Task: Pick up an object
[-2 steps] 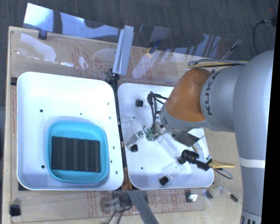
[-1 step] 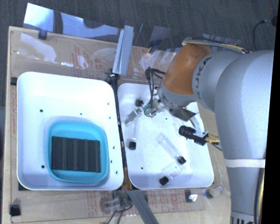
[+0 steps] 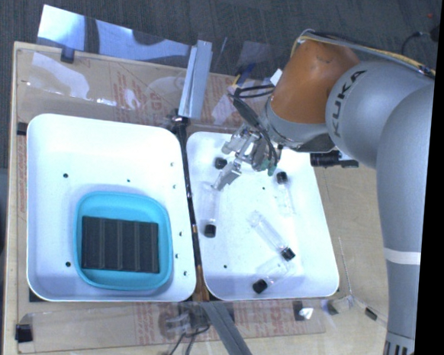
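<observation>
At the near edge of the wooden worktop (image 3: 119,318) a grey metal bracket (image 3: 229,336) lies just in front of the two bins. The left shallow white plastic bin (image 3: 44,197) holds a light-blue rectangular plastic tray (image 3: 125,242) in its near half; inside that tray sits a dark ribbed insert (image 3: 119,244) with several parallel slots.

The right shallow white plastic bin (image 3: 319,249) holds several small clear plastic vials with black caps. Nearest, one clear vial with a black cap (image 3: 270,277) lies by the bin's near wall. Just behind it a longer clear vial (image 3: 271,236) lies on a slant, its black cap toward the near right. To the left, a third clear vial (image 3: 209,214) lies close to the wall shared with the left bin, its black cap at the near end. Further back, a small black-capped piece (image 3: 282,178) lies toward the right and another small black cap (image 3: 220,163) toward the left.

The gripper (image 3: 228,175) hangs over the far part of the right bin, between those two caps, pointing down and to the left. Whether its tips are apart or together cannot be told, and nothing can be made out between them. Behind it the orange band (image 3: 314,80) joins the grey arm (image 3: 394,133). At the far side a clear plastic sheet (image 3: 115,80) and an upright grey metal bar (image 3: 193,79) stand behind the bins.
</observation>
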Controlling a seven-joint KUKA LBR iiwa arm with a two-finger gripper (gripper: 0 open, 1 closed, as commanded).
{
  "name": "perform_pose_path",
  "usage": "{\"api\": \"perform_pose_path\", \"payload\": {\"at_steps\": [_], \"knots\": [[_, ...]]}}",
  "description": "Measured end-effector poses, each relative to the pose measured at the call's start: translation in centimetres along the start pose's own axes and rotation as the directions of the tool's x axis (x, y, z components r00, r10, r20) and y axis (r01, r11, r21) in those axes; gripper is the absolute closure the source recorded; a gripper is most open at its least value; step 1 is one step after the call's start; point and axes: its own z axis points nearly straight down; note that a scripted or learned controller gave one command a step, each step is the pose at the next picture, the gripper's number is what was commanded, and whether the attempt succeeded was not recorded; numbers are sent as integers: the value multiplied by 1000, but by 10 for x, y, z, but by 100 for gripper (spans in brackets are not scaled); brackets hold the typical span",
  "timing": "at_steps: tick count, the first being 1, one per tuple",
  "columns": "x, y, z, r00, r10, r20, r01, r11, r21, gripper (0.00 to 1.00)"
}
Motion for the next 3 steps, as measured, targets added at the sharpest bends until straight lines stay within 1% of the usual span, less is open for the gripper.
{"api": "perform_pose_path", "payload": {"at_steps": [1,2,3], "knots": [[-8,-35,-83,995,-104,1,104,995,0,0],[-9,-35,-95,994,-105,5,105,994,1,100],[-9,-35,-95,994,-105,5,105,994,1,0]]}}
